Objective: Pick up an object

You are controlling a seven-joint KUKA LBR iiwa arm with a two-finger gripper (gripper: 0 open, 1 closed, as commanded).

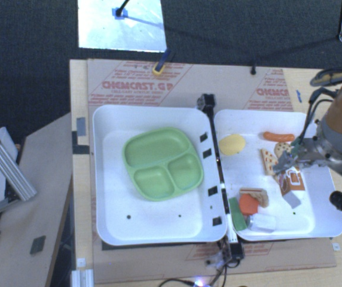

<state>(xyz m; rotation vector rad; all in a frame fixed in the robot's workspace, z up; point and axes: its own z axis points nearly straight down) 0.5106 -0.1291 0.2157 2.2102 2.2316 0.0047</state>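
Currently I have the gripper [286, 160] low in the right bin [320, 223], over a tan waffle-like piece [269, 160] and a brown-and-white card [292, 183] near the bin's middle. I cannot tell how far the jaws stand apart. Best to centre on one item, not straddle two. The waffle piece looks flat, gridded, thin.

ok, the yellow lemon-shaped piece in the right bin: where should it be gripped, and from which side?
Take the yellow piece across its short axis at the middle, coming straight down. It lies alone near the right bin's top-left corner with bare floor around it. It looks rounded, so an off-centre grip could squeeze it out.
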